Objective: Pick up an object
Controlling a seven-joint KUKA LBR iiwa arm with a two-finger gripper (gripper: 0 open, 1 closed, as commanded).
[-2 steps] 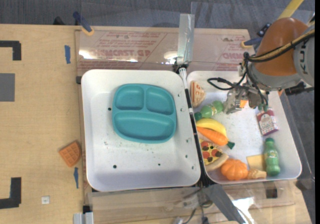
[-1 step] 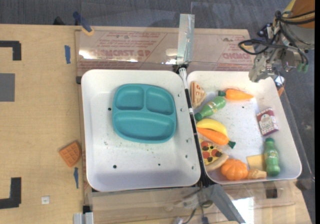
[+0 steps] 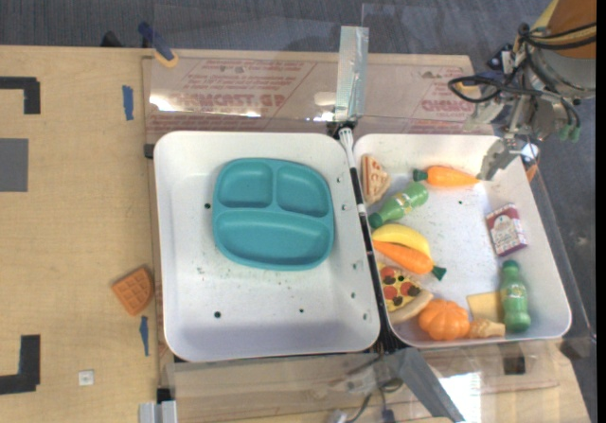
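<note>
Hovering at the far right corner of the right bin (image 3: 559, 312), the end effector (image 3: 499, 161) sits just beside the carrot (image 3: 448, 177), nothing between its fingers; whether it is released or clenched I cannot tell. Candidates for picking all lie in that bin: the carrot, a banana (image 3: 401, 240), a green bottle (image 3: 514, 295) and a small maroon carton (image 3: 506, 229). A likely failure, as I judge it: descending this close to the bin wall, a finger could strike the rim or nudge the carrot aside. Red mirrored lettering on the clear panel behind the bins is too faint to read; the carton's label is illegible.
</note>
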